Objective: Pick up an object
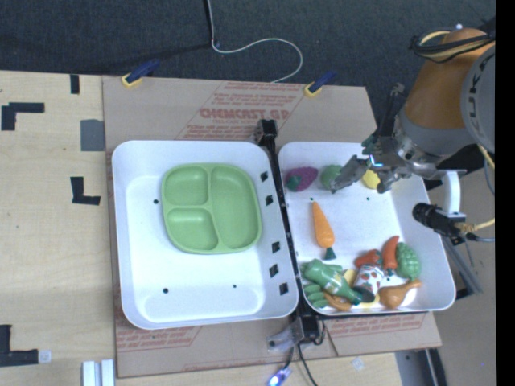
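Observation:
My gripper [366,175] hangs over the back of the right bin [438,296], and its two dark fingers [346,174] stand apart, open. A small yellow toy [371,180] shows between the fingertips, and I cannot tell whether they touch it. Just left of the gripper lie a green toy [330,175] and a purple and green one [301,178]. An orange carrot [323,225] lies in the middle of that bin. Several toy foods are heaped at the bin's front: green vegetables [322,276], a red pepper [390,252], a green broccoli [408,260] and a brown pear [394,296].
The left bin [133,240] holds a green divided plate [213,207]. A black divider [278,207] runs between the bins. Both bins rest on cardboard [241,111]. A white cable [241,47] loops behind them.

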Robot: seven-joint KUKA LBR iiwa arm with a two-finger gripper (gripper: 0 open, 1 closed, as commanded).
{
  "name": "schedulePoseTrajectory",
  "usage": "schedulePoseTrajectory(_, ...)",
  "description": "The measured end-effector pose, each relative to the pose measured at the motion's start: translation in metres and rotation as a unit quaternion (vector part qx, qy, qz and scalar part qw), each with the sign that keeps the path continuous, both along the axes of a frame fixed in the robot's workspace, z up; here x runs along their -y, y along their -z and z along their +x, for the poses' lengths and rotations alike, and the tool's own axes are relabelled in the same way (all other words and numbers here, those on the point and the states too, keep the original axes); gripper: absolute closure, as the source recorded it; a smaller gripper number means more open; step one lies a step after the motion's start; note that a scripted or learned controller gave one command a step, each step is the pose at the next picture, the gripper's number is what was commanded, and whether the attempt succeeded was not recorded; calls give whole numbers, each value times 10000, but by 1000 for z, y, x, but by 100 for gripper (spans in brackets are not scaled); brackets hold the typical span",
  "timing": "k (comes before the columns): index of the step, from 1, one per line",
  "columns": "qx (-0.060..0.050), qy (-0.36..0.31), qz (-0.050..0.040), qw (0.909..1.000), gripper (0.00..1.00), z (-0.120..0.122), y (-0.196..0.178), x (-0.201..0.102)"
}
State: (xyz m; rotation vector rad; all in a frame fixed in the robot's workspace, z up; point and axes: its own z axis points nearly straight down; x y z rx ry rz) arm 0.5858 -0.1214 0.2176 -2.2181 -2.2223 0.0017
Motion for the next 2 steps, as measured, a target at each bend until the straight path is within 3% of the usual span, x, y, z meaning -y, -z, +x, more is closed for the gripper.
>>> schedulePoseTrajectory(1,-19,-26,13,10000,0,-47,1,-76)
schedulePoseTrajectory(2,-55,37,-5,10000,0,-73,98,-17)
